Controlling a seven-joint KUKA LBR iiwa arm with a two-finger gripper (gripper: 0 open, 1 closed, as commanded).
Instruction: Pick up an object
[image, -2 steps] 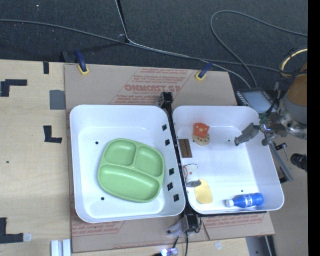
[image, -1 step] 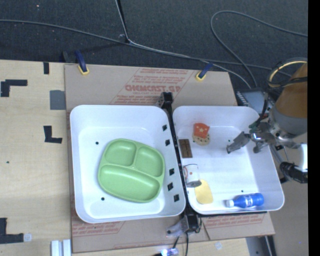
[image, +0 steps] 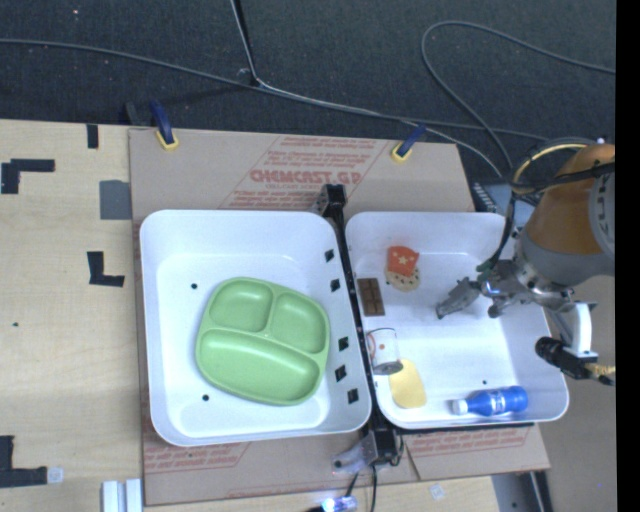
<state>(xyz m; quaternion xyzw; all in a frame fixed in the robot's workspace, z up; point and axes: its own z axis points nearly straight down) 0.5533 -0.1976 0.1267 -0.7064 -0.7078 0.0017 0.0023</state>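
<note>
Two-finger gripper (image: 462, 299), carried on the grey arm with an orange band (image: 568, 215), is seen low over the right-hand shallow white bin (image: 470, 222), reached in from its right side. Its dark fingers are pointed leftward, and nothing is seen between them; whether they are apart or together cannot be told at this resolution. No object is judged to have been lifted, so the whole of the pick is taken to remain: a target must be closed upon and raised. Four candidates are held in this bin. Nearest, up and to the left of the gripper, a small red-and-tan block (image: 403, 267) is placed, apart from the fingers. Below and left of the gripper, a small clear cup with red markings (image: 383, 349) and a flat pale-yellow piece (image: 408, 385) are found near the dividing wall. Directly below it, along the near wall, a blue plastic bottle (image: 492, 402) is laid on its side. Far to the left, the left-hand shallow white bin (image: 165, 235) is occupied by a light-green sectioned plastic plate (image: 263, 340).
</note>
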